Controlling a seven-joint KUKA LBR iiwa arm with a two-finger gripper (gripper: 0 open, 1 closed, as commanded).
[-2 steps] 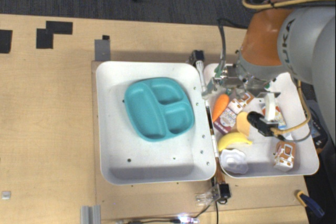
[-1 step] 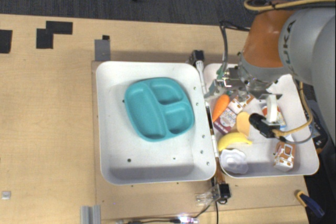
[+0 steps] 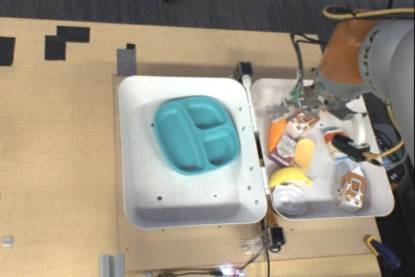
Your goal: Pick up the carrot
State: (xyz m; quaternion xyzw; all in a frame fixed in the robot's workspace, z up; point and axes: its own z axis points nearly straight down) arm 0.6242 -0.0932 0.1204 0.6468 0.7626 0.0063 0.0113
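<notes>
The grey arm (image 3: 379, 55) with its orange band reaches in from the right and bends down over the right bin (image 3: 382, 201), presumably because the carrot lies there; the left bin (image 3: 136, 198), a shallow white plastic tray with rounded corners, carries a smooth teal divided plate (image 3: 194, 133). The gripper (image 3: 299, 99) hangs above the far end of the clutter, and whether it is spread or closed cannot be told. The carrot (image 3: 277, 133), a short orange tapered piece, lies against the right bin's left wall, touching a printed packet (image 3: 286, 147), with a glossy yellow banana (image 3: 289, 176) nearer the camera
</notes>
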